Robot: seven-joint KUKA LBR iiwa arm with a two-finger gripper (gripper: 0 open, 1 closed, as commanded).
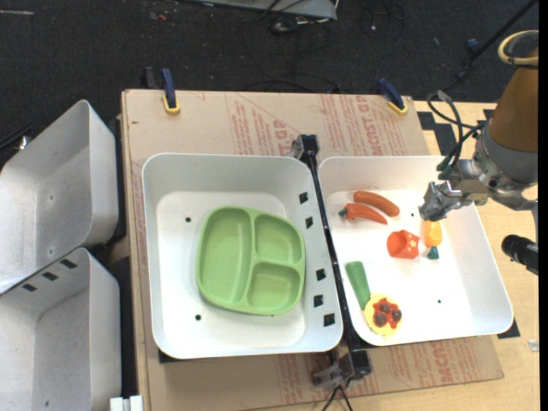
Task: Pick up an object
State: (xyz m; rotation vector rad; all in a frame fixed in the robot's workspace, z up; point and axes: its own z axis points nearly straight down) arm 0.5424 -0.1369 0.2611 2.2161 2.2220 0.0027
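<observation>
The end effector (437, 202) is hovering in the right bin (479, 311), directly above a yellow toy (432, 235) beside a red pepper (403, 244); its grip state is unclear.

Even overhead light, bright on white bins (231, 174); soft shadows; dark floor (77, 32) at top; focus slightly soft throughout.
</observation>
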